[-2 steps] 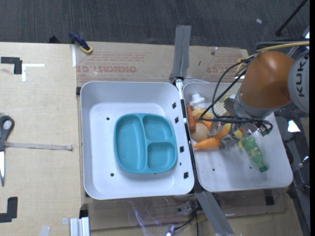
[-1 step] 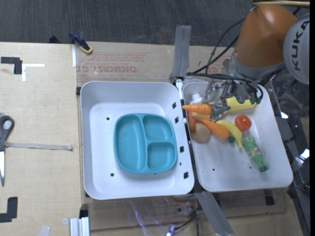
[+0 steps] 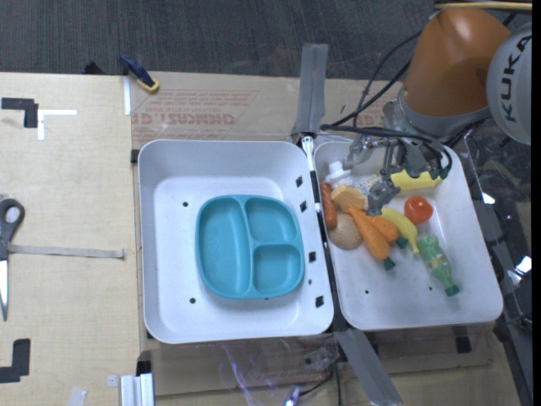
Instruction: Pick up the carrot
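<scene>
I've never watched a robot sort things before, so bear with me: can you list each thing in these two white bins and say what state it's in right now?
Carrot: lying in the right bin, not gripped.
Gripper: hovering low over the food pile.
Blue plate: flat in the left bin, compartments bare.
Tomato: resting beside the carrot.
Green bottle: lying on its side.
Banana: lying against the carrot.

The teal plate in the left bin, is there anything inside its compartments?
The teal plate shows three bare compartments with nothing lying in them. It rests flat on the floor of the left bin; whatever part of the bin floor lies beneath the plate is covered.
</scene>
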Motion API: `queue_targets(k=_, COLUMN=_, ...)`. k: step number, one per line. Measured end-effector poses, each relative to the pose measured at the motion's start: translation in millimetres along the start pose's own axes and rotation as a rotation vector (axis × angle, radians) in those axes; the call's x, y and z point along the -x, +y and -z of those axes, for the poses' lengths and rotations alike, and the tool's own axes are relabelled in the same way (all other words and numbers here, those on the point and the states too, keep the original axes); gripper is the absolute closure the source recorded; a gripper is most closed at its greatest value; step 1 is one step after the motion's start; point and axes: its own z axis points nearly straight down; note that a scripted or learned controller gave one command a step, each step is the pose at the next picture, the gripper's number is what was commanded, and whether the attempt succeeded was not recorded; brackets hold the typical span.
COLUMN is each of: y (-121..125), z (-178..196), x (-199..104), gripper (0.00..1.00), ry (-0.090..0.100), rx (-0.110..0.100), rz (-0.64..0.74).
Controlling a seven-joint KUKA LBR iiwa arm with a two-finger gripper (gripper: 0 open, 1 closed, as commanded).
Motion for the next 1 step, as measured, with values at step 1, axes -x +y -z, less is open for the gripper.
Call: queue_targets(k=1, y=16.9, z=0.1, x=-73.9, gripper=0.0, ry=0.003, rx=0.0, rz=-0.057)
